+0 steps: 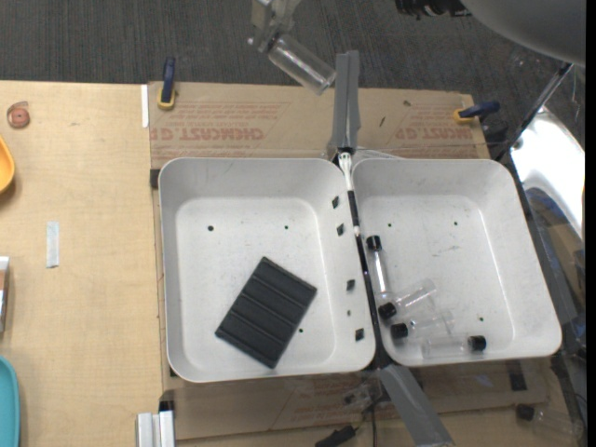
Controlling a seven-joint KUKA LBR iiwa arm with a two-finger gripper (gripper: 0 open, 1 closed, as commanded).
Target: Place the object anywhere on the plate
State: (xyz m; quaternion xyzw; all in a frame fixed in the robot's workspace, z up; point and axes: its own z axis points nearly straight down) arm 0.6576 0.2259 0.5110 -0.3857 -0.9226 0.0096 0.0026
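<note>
The clear tube (303, 64) hung at a slant just below the end effector (277, 28), above the far edge of the cardboard sheet (242, 124) and beyond the back rim of the left bin (172, 250). Its upper end met the end effector's tip. Whether it was truly gripped, or how far the end effector was open, could not be told from this angle. The plate (267, 311), a dark ribbed rectangle, lay flat and turned at an angle on the floor of the left bin, toward the front, well apart from the tube. In the right bin (521, 240) lay several more clear tubes (416, 313) with black caps. One ran along the bin's left wall and the rest were bunched in the front left corner. The grey arm (526, 3) loomed at the top right. A blue-and-yellow clamp (168, 84) pinned the cardboard at its far left corner, and the pale wooden counter (84, 184) stretched away to the left.
</note>
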